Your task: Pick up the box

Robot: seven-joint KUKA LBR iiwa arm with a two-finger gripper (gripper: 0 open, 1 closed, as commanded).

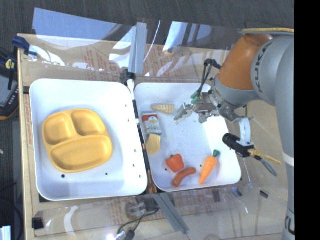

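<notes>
The box [151, 124] is a small carton with a red top and a blue and white face. It lies flat against the left wall of the right bin [220, 139]. My gripper [186, 111] hangs over the upper middle of that bin, to the right of the box and a little farther back, apart from it. Its fingers [179, 114] point left and stand open with nothing between them.
A pale cone [163, 108] lies between box and gripper. A yellow cheese wedge [153, 144] sits just below the box. A red pepper [174, 162], a sausage [184, 176] and a carrot [209, 167] lie at the bin's front. The left bin [45, 184] holds a yellow divided plate [77, 139].
</notes>
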